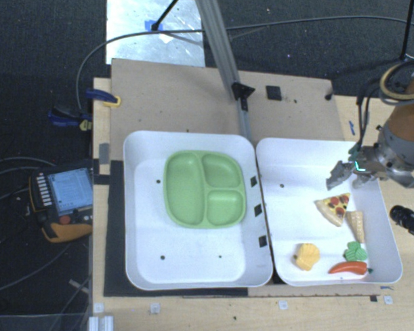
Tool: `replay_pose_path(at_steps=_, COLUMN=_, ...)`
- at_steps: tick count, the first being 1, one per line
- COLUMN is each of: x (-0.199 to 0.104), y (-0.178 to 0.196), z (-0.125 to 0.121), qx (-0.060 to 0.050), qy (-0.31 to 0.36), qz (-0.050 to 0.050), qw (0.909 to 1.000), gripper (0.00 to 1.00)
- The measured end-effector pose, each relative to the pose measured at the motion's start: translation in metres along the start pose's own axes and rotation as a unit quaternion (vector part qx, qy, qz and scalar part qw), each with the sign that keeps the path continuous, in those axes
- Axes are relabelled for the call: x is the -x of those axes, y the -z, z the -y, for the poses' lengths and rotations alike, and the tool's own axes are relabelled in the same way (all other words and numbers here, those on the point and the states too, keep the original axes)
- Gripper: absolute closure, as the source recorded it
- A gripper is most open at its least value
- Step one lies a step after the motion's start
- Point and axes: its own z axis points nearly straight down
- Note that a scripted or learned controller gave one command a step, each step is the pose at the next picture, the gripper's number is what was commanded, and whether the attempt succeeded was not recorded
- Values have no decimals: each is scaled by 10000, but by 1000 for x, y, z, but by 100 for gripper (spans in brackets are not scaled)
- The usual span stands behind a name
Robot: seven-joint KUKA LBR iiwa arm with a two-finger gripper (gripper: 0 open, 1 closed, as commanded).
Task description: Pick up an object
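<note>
The gripper (347, 172) hangs over the far part of the right bin (287, 198), its dark fingers (337, 175) spread apart with nothing between them and nothing touching them. Just below it lies a toy pizza slice (333, 208) — a pale wedge dotted red and green. Beside that, further toward the near rim, rests a tan cone (356, 225); beyond it a green leafy piece (356, 253), a red chilli (348, 268) and a yellow lumpy toy (307, 256). Well off to the gripper's far side, the left bin (143, 247) carries a green divided plate (205, 189).
</note>
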Motion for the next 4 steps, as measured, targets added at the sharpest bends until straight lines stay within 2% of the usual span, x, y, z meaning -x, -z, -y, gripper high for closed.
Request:
replay_pose_path(at_steps=1, x=0, y=1, z=-1, qx=14, qy=2, qz=3, qw=10000, gripper=0)
replay_pose_path(at_steps=3, x=-2, y=-107, z=13, qx=0, qy=-18, qz=1, qw=10000, gripper=0)
replay_pose_path(at_steps=4, x=2, y=-137, z=9, qx=80, qy=-23, qz=52, qw=10000, gripper=0)
